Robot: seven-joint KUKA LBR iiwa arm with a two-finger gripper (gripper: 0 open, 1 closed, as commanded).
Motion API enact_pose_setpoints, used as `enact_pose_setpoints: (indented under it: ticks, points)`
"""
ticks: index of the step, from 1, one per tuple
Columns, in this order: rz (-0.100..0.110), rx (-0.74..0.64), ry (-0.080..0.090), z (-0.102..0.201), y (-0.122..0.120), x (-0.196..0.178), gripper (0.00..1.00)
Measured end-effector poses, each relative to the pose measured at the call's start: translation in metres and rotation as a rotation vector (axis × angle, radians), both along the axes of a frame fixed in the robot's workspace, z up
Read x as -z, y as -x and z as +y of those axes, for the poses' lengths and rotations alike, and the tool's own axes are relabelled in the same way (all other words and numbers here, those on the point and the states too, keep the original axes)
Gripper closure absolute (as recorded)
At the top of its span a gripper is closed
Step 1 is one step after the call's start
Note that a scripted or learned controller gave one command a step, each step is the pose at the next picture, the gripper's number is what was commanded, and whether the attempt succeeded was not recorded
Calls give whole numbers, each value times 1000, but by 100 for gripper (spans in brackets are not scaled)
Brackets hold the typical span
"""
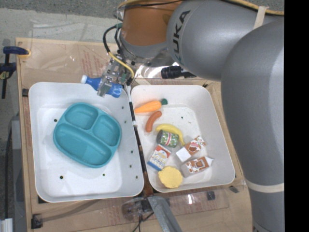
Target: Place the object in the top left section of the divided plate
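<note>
A teal divided plate lies in the left bin, with two smaller sections on its upper side and one large section below. Above the bin's top edge hangs my gripper, shut on a small blue bottle whose white cap points left. The bottle hangs above and to the right of the plate, apart from it, near the ridge between the two bins.
The right bin holds a carrot, a sausage, a banana, a green can, several small cartons and a yellow round piece. The arm's big grey body covers the right side.
</note>
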State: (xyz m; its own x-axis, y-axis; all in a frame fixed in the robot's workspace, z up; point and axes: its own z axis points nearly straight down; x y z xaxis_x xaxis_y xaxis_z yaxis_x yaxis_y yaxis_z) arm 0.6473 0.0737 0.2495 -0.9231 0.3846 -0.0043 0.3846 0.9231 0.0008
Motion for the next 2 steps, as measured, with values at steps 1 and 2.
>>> enact_pose_setpoints:
  ticks: [1, 2]
  points:
    - [0, 1, 0, -1, 0, 0, 0]
    - [2, -70, 0, 62, 11, 13, 0]
